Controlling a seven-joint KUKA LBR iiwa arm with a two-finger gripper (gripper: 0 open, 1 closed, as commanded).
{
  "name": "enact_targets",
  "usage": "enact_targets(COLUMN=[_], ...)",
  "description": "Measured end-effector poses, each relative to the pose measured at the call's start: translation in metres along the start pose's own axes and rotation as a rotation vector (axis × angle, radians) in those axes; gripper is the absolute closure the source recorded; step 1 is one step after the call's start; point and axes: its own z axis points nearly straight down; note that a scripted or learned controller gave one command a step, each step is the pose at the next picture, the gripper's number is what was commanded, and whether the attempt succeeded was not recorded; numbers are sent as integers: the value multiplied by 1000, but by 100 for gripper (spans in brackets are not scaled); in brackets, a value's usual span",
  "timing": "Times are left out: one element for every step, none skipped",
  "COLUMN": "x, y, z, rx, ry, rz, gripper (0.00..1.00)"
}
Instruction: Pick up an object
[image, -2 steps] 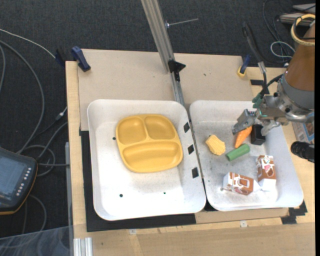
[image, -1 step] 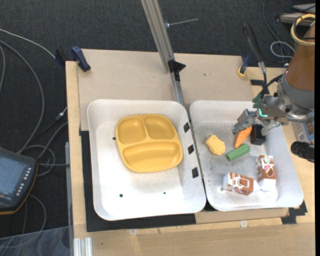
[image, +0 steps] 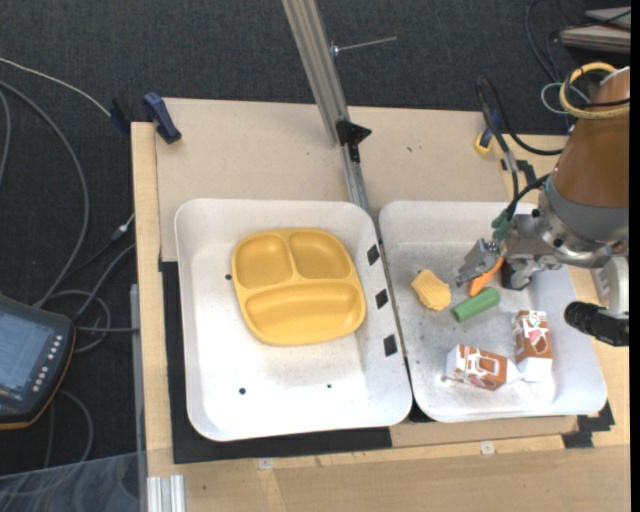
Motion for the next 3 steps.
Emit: enact_targets(x=[-2,-11,-10], y=[2,-2,1], z=[43,99,84], rx=[0,1,-9], ry=[0,0,0], rz=[0,1,-2], gripper=[0,0,100])
